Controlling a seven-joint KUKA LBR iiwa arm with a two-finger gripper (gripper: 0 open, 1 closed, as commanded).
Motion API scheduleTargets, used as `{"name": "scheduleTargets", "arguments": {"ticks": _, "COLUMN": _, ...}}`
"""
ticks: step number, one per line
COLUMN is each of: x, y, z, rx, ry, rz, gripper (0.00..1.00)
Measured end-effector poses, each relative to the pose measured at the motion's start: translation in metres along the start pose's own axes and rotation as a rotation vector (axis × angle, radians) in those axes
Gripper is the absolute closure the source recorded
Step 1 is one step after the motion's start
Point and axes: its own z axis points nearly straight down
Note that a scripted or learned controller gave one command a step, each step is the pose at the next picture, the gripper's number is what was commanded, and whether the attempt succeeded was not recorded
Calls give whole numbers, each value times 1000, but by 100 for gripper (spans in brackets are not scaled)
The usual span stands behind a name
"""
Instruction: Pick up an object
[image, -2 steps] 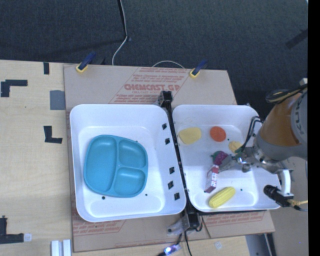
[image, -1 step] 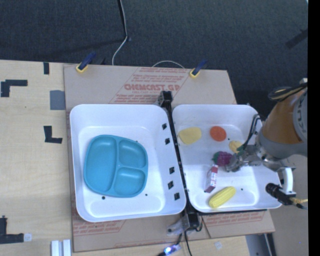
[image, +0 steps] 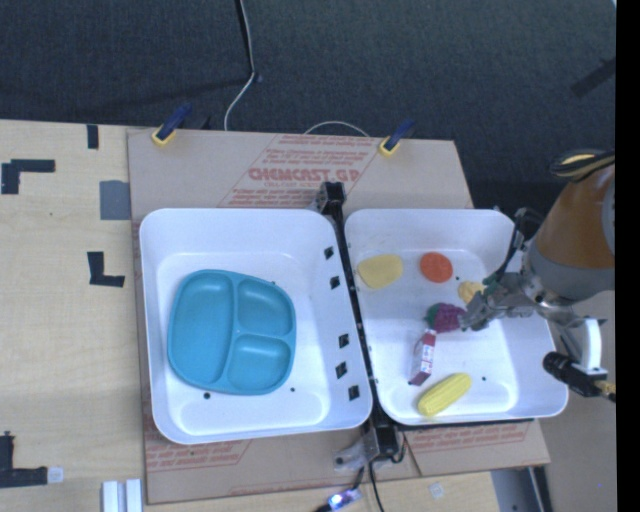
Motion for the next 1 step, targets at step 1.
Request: {"name": "scheduleTargets", "arguments": {"ticks": 1, "x": 4, "y": -9, "z": -48, "rx": 0, "ry": -1, "rz": 0, "gripper": 100}}
